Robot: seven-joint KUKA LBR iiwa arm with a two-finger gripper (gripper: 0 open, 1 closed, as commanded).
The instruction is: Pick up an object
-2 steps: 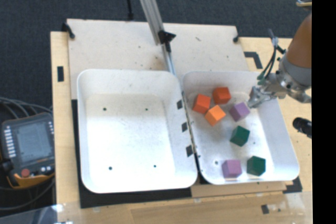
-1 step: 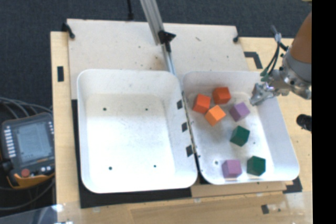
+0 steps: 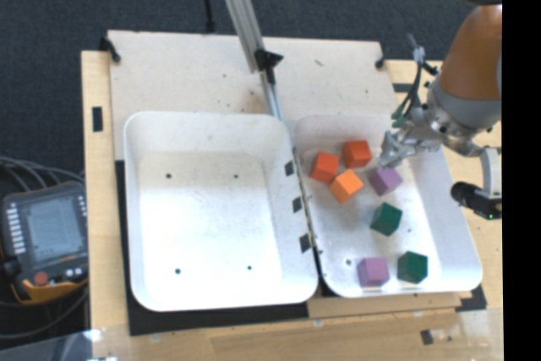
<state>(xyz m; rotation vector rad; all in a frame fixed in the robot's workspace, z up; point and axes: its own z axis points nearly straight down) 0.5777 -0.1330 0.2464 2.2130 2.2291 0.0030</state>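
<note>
At the far left edge, off the bench, a handheld control pad with a grey screen lies on the dark floor. The bench carries two shallow white bins side by side. The left bin shows a bare white floor with a few small dark specks. A slanted metal rail runs from the far side down toward the seam between the bins.

The right bin holds seven small blocks. Going left to right in its far half: a red-orange block, an orange block just near of it and touching it, a second red-orange block at the far side, and a purple block. They are cubes with no long axis; the orange one sits turned so a corner points toward the near edge. Below them lies a dark green block, apart from the others. Along the near wall sit another purple block and another dark green block, close beside each other.

The arm enters from the right, its orange band above the grey wrist. The gripper hangs over the far part of the right bin, between the far red-orange block and the purple block, just above them. Its tip is too blurred to tell whether it is wide or narrow, and no block is seen in it.
</note>
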